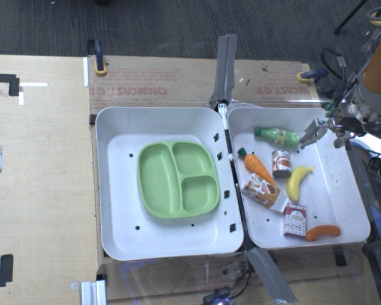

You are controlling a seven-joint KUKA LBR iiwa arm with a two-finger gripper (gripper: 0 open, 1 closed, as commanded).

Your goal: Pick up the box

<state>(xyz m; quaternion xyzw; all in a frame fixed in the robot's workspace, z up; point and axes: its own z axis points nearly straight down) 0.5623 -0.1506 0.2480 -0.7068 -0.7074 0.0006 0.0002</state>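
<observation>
Red-and-white box [294,221] lies near the right bin's [354,189] front rim, well apart from the spread, empty end effector [324,134].

A pale green divided plate [178,178] lies in the white left bin [108,189]. In the white right bin [352,183]: a green bottle [276,136], orange carrot [258,166], yellow banana [297,182], red-and-white can [281,162], red-and-white box [295,221], orange-and-white carton [262,190], orange-red sausage [322,232]. The worktop [38,183] is tan.
</observation>
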